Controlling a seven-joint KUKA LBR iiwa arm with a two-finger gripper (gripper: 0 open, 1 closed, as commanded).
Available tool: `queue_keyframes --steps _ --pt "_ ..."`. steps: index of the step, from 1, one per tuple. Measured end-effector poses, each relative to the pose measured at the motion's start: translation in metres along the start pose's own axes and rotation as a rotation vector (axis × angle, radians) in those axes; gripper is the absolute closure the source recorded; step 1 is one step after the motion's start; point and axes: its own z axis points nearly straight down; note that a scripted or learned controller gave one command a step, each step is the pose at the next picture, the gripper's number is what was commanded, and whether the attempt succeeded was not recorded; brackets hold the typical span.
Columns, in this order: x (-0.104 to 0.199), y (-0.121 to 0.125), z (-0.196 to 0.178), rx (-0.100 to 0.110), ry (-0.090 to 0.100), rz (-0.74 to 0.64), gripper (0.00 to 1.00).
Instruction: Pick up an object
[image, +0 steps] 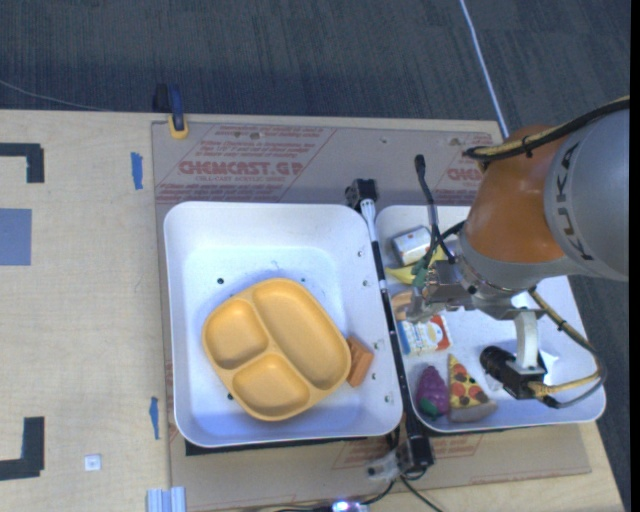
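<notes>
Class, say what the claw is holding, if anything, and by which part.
It cannot be told: the arm hides the claw above the right bin.

Bench (90, 300) was pale wood-tone, with black corner marks and blue tape bits on its left part. A brown printed sheet (250, 160) lay flat on it, under both bins. Left white bin (200, 240) and right white bin (585, 405) sat side by side on that sheet, touching along a black centre strip (385, 300).
</notes>
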Motion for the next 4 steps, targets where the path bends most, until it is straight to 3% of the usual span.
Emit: queue_keyframes --steps 1,2,3,4 --pt "-0.083 -0.037 -0.107 -0.006 -0.002 0.0 1.0" --pt "-0.045 -0.038 -0.027 -0.001 0.0 -0.001 1.0" --pt "-0.006 -0.038 0.0 0.0 0.0 -0.001 1.0" --pt "-0.033 0.016 -0.039 -0.004 -0.001 0.0 1.0"
